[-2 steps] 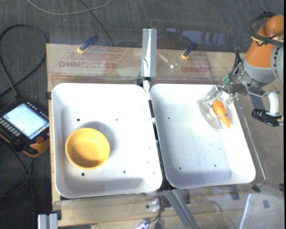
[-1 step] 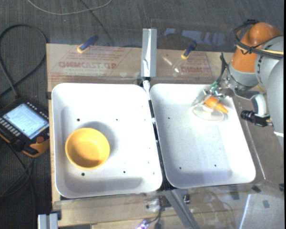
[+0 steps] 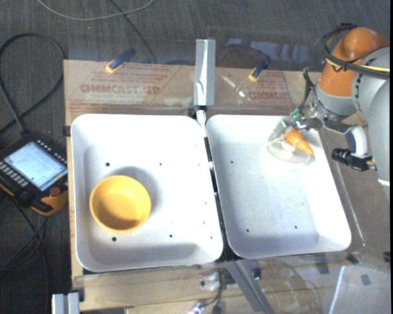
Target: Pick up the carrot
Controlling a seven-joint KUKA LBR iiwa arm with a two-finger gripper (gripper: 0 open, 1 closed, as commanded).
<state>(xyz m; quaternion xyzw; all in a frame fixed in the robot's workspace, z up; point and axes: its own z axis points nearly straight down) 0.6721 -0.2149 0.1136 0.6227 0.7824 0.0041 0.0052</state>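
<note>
A yellow bowl (image 3: 120,203) is seen in the left bin (image 3: 85,126), lower left. The carrot (image 3: 299,142) is gripped between the closed fingers of the gripper (image 3: 297,124), upper right of the right bin (image 3: 236,136).

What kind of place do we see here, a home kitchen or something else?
Probably a robotics lab, not a kitchen: a grey robot arm reaches over two white bins on a workbench, a teach pendant lies beside them, and cables run over the carpet.
</note>
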